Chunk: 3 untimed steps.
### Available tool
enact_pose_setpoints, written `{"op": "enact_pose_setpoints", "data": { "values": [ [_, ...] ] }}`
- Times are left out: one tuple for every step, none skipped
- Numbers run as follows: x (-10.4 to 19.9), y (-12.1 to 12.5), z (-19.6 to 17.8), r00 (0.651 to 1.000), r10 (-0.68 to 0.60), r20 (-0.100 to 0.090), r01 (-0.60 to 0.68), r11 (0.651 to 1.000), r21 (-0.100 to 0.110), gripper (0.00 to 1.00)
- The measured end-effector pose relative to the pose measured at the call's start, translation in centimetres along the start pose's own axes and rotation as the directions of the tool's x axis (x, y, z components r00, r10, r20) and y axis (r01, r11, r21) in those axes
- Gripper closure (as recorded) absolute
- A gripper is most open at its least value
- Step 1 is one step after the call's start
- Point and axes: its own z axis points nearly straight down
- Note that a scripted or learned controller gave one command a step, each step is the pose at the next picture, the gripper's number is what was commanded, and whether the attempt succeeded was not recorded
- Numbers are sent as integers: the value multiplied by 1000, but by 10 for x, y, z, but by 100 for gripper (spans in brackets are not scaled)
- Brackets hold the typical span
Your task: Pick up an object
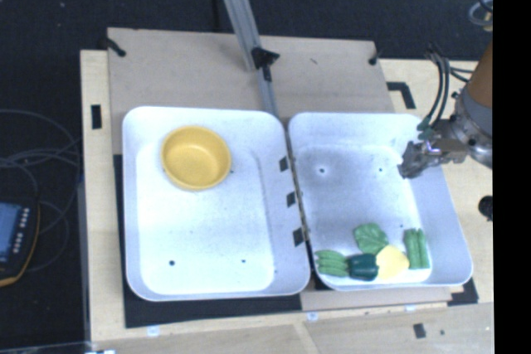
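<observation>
Pincer (pixel 412 162) over right bin's (pixel 440 203) rim; round yellow bowl (pixel 196 157) left bin.

The arm (pixel 474 108) is showing a grey casing, with an orange band (pixel 488 66) glowing above the wrist at the edge of view. Dark cables (pixel 438 87) are looping out beside the wrist and curving back toward it. At the tip, the claw (pixel 412 161) is looking like a small block of dull grey metal with darker parts, too blurred for finer detail such as screws or markings.
</observation>
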Motion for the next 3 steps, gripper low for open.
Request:
{"op": "enact_pose_setpoints", "data": {
  "values": [
    [52,4,17,1000,-4,-2,4,1000,6,100],
    [113,17,23,1000,-4,-2,4,1000,6,100],
    [169,24,24,1000,-5,-2,5,1000,6,100]
  ]
}}
